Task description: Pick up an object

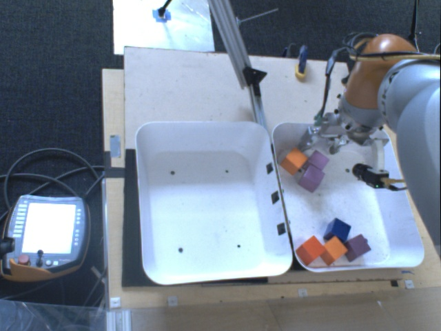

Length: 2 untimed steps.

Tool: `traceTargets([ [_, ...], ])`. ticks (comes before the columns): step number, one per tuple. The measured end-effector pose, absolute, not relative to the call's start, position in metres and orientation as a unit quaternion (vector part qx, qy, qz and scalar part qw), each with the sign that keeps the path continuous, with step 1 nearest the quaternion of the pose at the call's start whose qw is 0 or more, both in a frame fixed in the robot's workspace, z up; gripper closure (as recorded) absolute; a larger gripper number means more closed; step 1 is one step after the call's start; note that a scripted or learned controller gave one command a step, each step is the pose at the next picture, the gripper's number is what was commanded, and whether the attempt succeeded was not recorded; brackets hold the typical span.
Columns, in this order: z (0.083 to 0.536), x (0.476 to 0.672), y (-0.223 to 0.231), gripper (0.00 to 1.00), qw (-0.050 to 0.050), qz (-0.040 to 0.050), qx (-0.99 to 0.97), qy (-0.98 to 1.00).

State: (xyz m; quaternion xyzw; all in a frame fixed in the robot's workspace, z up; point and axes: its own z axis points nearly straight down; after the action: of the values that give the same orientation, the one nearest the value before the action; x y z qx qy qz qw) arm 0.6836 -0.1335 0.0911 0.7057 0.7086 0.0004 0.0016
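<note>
Over the right bin (406,250) I've got the arm (403,81) reaching in from the right, with the hand (329,138) hanging low at the bin's far side, just beside the upper cluster of blocks. That cluster is an orange block (295,161) touching two purple blocks (313,172), and the hand sits right at their upper right edge. Whether it's open or closed I cannot tell from up here; the wrist hides that, and I see no block in its hold. Nearer me, in the same bin's front corner, sits a second huddle: a blue block (337,229), two more orange cubes (321,249) and another purple cube (357,247), all resting on the bin floor. The left bin (148,185) sits alongside on the surface (186,81). My read: nothing is lifted yet, so the grab and the raise are both to come.
</note>
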Motion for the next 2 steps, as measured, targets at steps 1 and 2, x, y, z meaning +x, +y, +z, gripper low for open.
traceTargets([
  [1,0.104,0.685,-0.133,1.0,0.003,0.0014,0.705,0.71],
  [2,0.17,0.689,-0.13,1.0,0.004,0.0029,0.705,0.709],
])
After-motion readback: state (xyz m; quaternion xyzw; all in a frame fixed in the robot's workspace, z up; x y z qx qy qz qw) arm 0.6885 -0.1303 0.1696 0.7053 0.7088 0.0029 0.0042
